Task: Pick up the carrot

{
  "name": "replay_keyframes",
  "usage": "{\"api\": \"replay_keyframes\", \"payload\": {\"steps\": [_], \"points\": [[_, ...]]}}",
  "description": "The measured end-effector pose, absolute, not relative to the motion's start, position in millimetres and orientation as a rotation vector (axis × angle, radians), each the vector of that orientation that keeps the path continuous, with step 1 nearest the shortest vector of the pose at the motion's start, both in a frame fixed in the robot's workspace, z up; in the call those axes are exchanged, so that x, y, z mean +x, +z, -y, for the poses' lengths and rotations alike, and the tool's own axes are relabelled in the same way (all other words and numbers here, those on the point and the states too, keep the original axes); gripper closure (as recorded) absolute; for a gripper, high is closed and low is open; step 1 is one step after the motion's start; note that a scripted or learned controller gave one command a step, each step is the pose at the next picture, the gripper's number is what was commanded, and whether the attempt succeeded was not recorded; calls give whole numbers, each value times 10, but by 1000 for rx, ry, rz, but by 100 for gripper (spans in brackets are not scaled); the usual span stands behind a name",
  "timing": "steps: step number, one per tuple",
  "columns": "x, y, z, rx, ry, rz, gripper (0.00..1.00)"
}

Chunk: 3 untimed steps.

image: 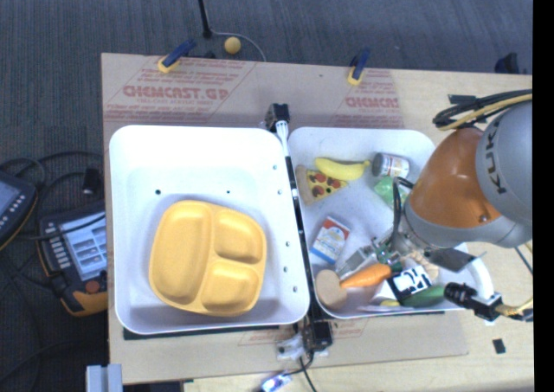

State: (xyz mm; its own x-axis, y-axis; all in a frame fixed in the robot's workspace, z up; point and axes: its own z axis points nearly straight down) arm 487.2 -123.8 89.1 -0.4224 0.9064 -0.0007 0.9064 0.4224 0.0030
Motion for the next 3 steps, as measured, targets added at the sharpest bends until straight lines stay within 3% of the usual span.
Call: {"api": "replay_keyframes", "payload": {"steps": [1, 2, 3], "points": [[4893, 971, 1238, 1685, 4, -2647, 100], [4885, 962, 1236, 1687, 3, -2649, 0], [4876, 897, 1126, 1608, -9, -2680, 0]]}}
